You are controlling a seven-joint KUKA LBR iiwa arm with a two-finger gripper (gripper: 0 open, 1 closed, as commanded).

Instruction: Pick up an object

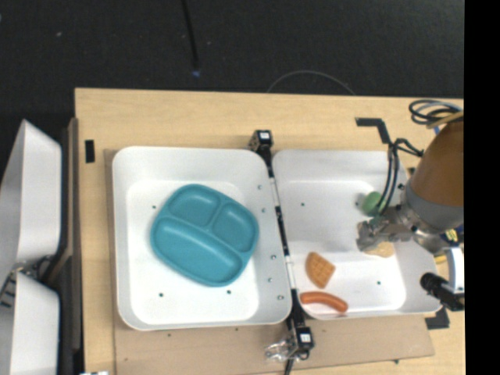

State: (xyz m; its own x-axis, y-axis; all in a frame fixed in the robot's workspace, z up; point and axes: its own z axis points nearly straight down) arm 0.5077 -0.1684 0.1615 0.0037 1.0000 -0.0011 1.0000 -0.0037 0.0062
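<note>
In the right bin (332, 174) lie an orange waffle-like piece (319, 269) and, near the front wall, a red-orange sausage (323, 301). Toward the bin's right side a green object (369, 202) is partly hidden behind the arm. My gripper (374, 237) hangs low over the right part of this bin, directly above a small tan object (383, 249) that peeks out beneath it. The gripper's body hides whether it touches the tan object.
The left bin (125, 209) holds a teal divided plate (205, 234) at its middle. Black clamps (262, 140) sit where the two bins meet, at back and front. Cables (431, 111) lie on the bench at the back right.
</note>
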